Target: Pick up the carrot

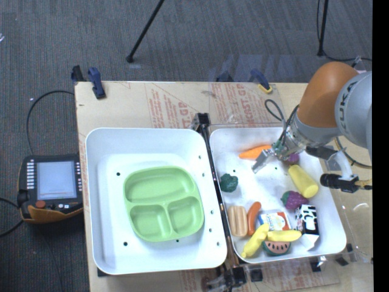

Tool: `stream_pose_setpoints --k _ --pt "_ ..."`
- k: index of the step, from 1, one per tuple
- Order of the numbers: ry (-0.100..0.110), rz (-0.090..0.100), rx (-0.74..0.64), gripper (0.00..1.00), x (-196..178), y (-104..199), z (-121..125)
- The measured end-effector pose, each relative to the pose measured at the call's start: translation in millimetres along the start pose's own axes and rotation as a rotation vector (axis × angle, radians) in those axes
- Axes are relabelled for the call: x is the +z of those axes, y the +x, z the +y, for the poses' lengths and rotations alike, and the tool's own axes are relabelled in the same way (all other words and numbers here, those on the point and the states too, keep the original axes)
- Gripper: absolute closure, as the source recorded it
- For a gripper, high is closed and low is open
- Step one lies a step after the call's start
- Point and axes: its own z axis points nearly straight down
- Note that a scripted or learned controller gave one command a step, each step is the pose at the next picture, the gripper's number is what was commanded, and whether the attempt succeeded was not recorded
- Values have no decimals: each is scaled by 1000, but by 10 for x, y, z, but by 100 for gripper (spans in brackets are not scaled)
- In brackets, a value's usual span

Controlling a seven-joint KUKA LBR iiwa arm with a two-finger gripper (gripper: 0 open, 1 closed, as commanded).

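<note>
The gripper (268, 157) was found low over the upper part of the right bin (331, 224), the arm (331, 102) reaching in from the right. Its fingers appeared spread, one tip pointing down-left toward the bin floor; nothing was seen between them.

The carrot (254, 152) lay just up and to the left of the fingertips, orange, lengthwise across the bin, close to the gripper but not pinched by it. Whether a finger touched it could not be determined.

Immediately right of the gripper sat a small purple item (294, 159), partly hidden by the wrist. Further right and slightly below lay a yellow cylinder-shaped object (302, 180). Below that was a purple bunch of grapes (293, 199).

Down and left of the gripper sat a dark green broccoli piece (228, 182). Well below the gripper, along the bin's near side, were grouped a hot dog bun (237, 220), a red-orange sausage-like item (254, 216), a banana (256, 241), a watermelon slice (277, 247), and a black-and-white carton (308, 219).

Far left of the gripper, the left bin (100, 163) held a green divided plate (163, 201).
</note>
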Motion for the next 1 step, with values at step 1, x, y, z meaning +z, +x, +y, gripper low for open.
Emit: stream_pose_setpoints --k 1 --pt "-5 22 319 0 105 -51 103"
